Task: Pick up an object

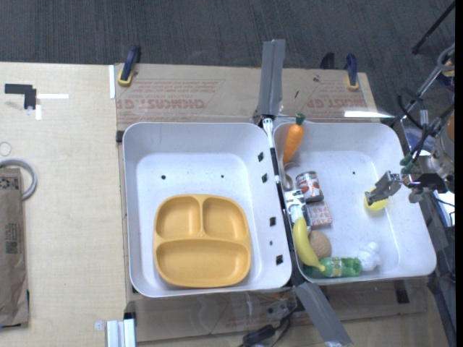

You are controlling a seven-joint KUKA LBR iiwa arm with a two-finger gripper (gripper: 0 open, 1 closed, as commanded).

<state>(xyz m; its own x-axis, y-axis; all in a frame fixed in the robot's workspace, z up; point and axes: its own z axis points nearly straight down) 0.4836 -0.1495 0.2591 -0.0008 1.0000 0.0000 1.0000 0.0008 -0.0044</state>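
My gripper (pixel 379 196) reaches into the right bin (pixel 346 142) from the right, near that bin's right wall. A small yellow object (pixel 376 204) sits between its dark fingers, and the gripper is shut on it. Along the right bin's left side lie an orange carrot (pixel 291 141), a red and white can (pixel 308 185), a small brown box (pixel 319 215) and a banana (pixel 304 246). A brown round thing (pixel 320 246), a green bottle (pixel 341 267) and a white lump (pixel 368 254) lie near the front wall.
The left bin (pixel 141 166) holds a yellow divided plate (pixel 203 238). A grey divider (pixel 272 78) stands behind the seam between the bins. Cables and the arm's wrist (pixel 428 178) crowd the right edge. A brown paper bag (pixel 11 244) lies on the bench at far left.
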